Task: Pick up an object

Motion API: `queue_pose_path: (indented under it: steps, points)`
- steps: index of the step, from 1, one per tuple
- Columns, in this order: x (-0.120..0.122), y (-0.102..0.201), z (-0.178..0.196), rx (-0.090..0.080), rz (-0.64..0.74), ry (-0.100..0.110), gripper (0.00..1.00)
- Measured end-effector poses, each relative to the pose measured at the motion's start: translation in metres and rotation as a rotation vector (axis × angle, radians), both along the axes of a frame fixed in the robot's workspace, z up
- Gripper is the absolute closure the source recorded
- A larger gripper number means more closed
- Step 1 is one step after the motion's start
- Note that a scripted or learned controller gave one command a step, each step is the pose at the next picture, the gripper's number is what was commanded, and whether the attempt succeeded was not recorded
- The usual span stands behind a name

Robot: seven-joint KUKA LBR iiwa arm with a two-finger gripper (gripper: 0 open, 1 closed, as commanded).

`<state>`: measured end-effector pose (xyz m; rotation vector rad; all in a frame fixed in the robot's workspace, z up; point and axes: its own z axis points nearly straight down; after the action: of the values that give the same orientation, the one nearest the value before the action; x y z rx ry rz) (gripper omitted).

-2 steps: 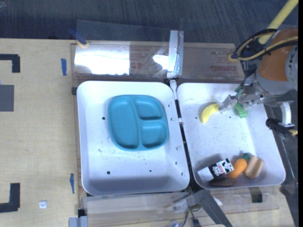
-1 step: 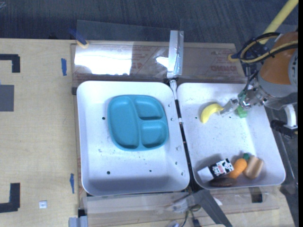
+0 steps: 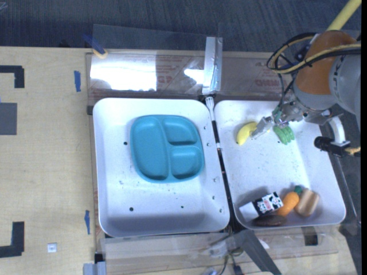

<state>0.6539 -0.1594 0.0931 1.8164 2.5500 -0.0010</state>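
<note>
Jaws first: can't tell if they're open or closed, the gripper (image 3: 261,129) is just a small blurry metal bit from this angle and nothing visibly sits in it. Everything else placed vs the right bin (image 3: 321,211), biggest to smallest. Wooden bench (image 3: 46,171) runs under it and off to the left. Left bin (image 3: 109,205) sits directly beside it, rims touching along the middle seam. Grey arm (image 3: 347,87) w/ the orange band (image 3: 321,62) comes in over the bin's far right corner, black + yellow cables (image 3: 289,53) looping above the wrist. Clear plastic sheet (image 3: 143,67) stands behind the left bin, so up-left of the right bin. Blue divided tray (image 3: 166,148) lies flat in the middle of the left bin. Now inside the right bin: the gripper is low over its far half, tip pointing toward the seam side. Yellow piece (image 3: 245,133), prob a toy banana, lies on the bin floor in the far-left part, right at the gripper tip, looks like touching or nearly. Green piece (image 3: 284,134) lies just on the gripper's other side. Near edge of the bin has a cluster: tan piece (image 3: 308,203), orange piece (image 3: 289,203) pressed against it, and a black & white carton (image 3: 268,204) next to that.
</note>
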Motion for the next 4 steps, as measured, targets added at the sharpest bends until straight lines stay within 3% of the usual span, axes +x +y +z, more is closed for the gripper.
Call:
queue_pose_path:
  steps: [1,2,3,4]
  points:
    - [-0.002,-0.024,0.0,0.011,0.038,-0.005,0.0]
    - [-0.007,-0.032,0.071,0.001,0.24,-0.002,0.0]
    - [0.011,-0.036,0.182,-0.001,0.22,-0.007,0.0]
    - [0.012,0.0,0.067,0.009,0.238,0.016,0.0]
